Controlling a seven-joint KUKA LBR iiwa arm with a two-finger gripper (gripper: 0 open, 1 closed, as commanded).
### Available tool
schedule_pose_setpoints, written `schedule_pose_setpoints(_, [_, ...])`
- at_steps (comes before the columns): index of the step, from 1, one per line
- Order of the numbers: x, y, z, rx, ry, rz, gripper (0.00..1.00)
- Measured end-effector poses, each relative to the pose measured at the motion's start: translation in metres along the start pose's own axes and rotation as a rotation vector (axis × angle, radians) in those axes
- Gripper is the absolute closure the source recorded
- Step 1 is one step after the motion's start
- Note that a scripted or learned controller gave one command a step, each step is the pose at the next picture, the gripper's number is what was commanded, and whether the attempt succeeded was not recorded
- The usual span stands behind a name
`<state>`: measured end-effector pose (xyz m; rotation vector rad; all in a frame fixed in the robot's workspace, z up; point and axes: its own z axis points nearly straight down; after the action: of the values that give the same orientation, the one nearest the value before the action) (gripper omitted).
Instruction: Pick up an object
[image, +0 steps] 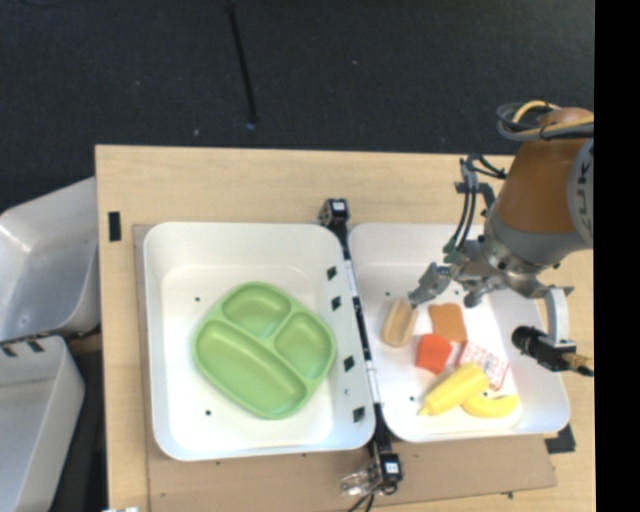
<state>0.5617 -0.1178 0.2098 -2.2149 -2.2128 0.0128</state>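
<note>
At nine o'clock, the green plate (264, 348) lies apart. Rightward, tan block (399, 323), orange block (447, 321), red block (433, 353) and banana (467, 393) crowd together; the spread, unladen hand (452, 283) risks nudging neighbours or pinching two.

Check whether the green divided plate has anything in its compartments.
Empty. The green divided plate lies flat in the left bin, all three compartments showing bare green. The food items sit in the right bin.

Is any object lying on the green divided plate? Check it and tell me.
No. The green divided plate in the left bin has all three compartments bare, and the loose objects lie in the right bin.
</note>
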Motion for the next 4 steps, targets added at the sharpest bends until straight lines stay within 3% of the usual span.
schedule_pose_setpoints(1, [0.000,0.003,-0.008,-0.014,-0.002,-0.003,0.00])
schedule_pose_setpoints(3, [-0.001,0.001,0.092,-0.010,-0.003,0.003,0.00])
schedule_pose_setpoints(4, [-0.003,0.002,0.108,-0.015,-0.004,0.006,0.00])
